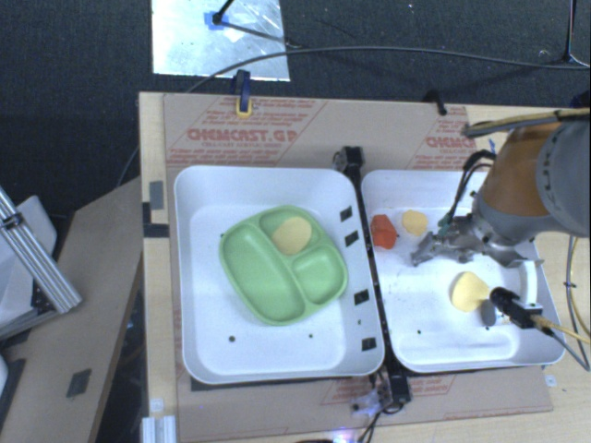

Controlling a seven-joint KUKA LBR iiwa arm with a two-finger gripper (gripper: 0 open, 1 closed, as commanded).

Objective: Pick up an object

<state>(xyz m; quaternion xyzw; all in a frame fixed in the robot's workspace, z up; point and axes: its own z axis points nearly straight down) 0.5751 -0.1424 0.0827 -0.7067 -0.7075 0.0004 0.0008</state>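
White right bin (pixel 434 344): roundish yellow object (pixel 468 290), no clear long axis; gripper (pixel 427 247) fingers spread, nothing between.

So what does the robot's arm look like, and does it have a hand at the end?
The arm is fat, round and grey, with an orange-brown band just above the wrist. Thin dark cables loop down its side. In place of a hand it has a small grey metal pincer over the right white bin. It has no fingers like yours.
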